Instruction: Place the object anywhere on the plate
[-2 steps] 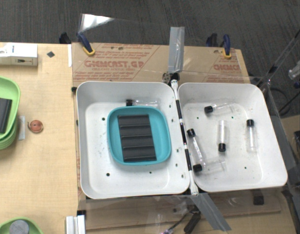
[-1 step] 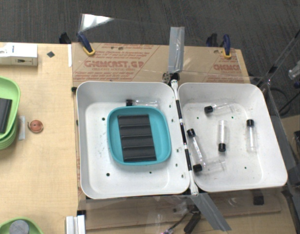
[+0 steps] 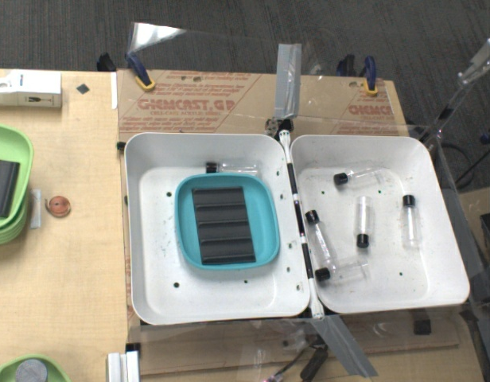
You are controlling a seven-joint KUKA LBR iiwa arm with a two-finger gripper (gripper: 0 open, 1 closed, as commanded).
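Observation:
A teal square plate (image 3: pixel 265 221) with a black ridged insert (image 3: pixel 223 224) lies in the middle of the left white bin (image 3: pixel 149 237). A clear tube with a black cap (image 3: pixel 226 168) lies just behind the plate, against the bin's far wall. The right white bin (image 3: pixel 436 237) holds several more clear tubes with black caps: one upright in the view near the centre (image 3: pixel 361 220), one by the right side (image 3: pixel 408 217), one near the back (image 3: pixel 353 177), and two along the left wall (image 3: pixel 319 235) (image 3: pixel 339 274).
Cardboard (image 3: pixel 229 102) with blue clamps lies behind the bins. On the wooden bench to the left are a green tray (image 3: pixel 14 213) holding a black item, a small reddish disc (image 3: pixel 59 206) and a white box (image 3: pixel 26 90). A metal strip (image 3: pixel 288 78) stands at the bins' joint.

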